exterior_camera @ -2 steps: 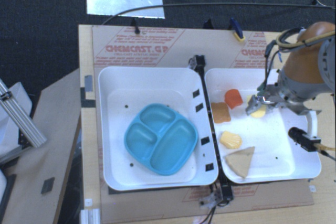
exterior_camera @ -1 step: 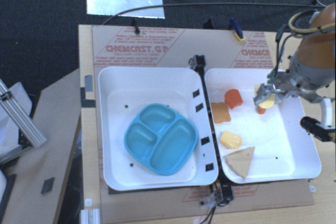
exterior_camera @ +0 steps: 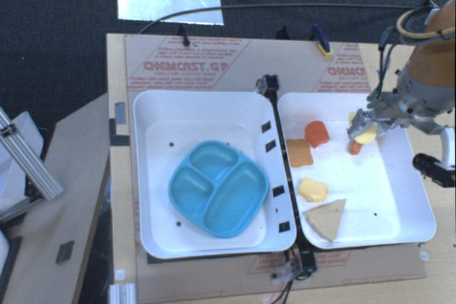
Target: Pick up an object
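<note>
My gripper (exterior_camera: 365, 129) is over the right bin (exterior_camera: 399, 224), closed on a small yellow piece (exterior_camera: 367, 135), just right of the orange block (exterior_camera: 316, 133). I think the grab is made. Next I must lift it straight up, slowly.

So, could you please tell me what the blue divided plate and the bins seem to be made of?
The blue divided plate looks like moulded plastic: uniform colour, soft sheen, rounded compartments. The bins look like thin white plastic, semi-gloss, with smooth rounded rims, though that is only a guess.
</note>
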`<state>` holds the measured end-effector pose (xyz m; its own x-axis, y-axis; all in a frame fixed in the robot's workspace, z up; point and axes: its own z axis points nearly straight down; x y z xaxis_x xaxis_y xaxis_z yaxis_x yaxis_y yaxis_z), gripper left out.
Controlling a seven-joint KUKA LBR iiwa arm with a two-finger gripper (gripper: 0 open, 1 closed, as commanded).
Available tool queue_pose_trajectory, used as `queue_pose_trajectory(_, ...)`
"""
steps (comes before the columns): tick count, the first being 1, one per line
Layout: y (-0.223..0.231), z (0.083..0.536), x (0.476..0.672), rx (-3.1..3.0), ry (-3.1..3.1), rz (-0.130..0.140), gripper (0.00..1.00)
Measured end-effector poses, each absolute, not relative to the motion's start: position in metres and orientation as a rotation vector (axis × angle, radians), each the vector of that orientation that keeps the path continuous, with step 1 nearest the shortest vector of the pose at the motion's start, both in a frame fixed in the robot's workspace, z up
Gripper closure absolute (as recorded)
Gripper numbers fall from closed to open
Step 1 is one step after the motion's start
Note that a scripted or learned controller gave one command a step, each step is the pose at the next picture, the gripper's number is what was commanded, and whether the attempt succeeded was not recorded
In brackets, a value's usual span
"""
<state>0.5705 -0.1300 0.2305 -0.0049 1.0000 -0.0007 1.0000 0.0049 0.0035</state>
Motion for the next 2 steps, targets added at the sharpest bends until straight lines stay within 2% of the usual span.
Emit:
queue_pose_trajectory(1, -0.074, 0.232, 0.554, 2.211, 2.233, 0.003, 1.00)
queue_pose_trajectory(2, -0.029, 0.235, 0.553, 2.211, 2.233, 0.003, 1.00)
